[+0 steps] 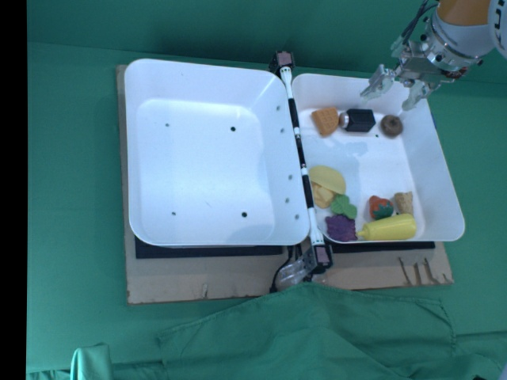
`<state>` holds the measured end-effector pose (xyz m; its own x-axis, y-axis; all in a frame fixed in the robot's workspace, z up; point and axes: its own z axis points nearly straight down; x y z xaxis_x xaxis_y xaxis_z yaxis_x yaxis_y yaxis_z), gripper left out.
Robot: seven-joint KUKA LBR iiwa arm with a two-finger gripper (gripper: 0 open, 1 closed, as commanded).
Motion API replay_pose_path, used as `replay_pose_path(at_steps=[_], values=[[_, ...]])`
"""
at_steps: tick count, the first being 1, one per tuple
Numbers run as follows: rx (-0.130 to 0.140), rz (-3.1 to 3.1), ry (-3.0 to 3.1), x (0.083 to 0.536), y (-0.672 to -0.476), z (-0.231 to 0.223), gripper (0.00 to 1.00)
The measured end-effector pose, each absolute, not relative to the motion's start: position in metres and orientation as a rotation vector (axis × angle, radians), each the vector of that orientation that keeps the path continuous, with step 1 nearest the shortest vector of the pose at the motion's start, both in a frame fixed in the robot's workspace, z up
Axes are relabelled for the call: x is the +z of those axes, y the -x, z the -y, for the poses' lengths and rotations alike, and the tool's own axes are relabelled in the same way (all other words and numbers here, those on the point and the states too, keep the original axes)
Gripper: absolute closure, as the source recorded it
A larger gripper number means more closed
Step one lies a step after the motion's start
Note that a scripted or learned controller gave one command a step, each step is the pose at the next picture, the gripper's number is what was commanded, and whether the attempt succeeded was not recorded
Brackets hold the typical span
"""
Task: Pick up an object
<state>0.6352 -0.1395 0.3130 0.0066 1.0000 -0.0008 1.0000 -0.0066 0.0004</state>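
Green bench | gripper (397,88) open, empty | brown round doughnut (391,125) beneath

White bins (158,85), yellow bottle (388,228)

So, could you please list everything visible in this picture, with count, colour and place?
Shallow white plastic bins: two, white, side by side on the bench.
Flat orange toy piece: one, orange, right bin, far end.
Small black block: one, black, beside the orange piece.
Round brown toy: one, brown, right of the block.
Yellow curved toy: one, yellow, right bin's left side.
Green leafy toy: one, green, below it.
Purple grape bunch: one, purple, near corner.
Long yellow toy: one, yellow, near edge.
Red toy: one, red, above that.
Tan toy: one, tan, beside the red.
Hand: one, grey, open, above the right bin's far edge.
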Motion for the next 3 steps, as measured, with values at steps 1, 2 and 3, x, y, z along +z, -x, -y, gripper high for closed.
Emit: replay_pose_path(at_steps=[1, 2, 3], values=[[-0.007, -2.215, -2.232, 0.269, -0.551, 0.145, 0.00], [0.010, -2.219, -2.212, 0.292, -0.610, 0.096, 0.00], [-0.002, -2.217, -2.228, 0.280, -0.546, 0.088, 0.00]])
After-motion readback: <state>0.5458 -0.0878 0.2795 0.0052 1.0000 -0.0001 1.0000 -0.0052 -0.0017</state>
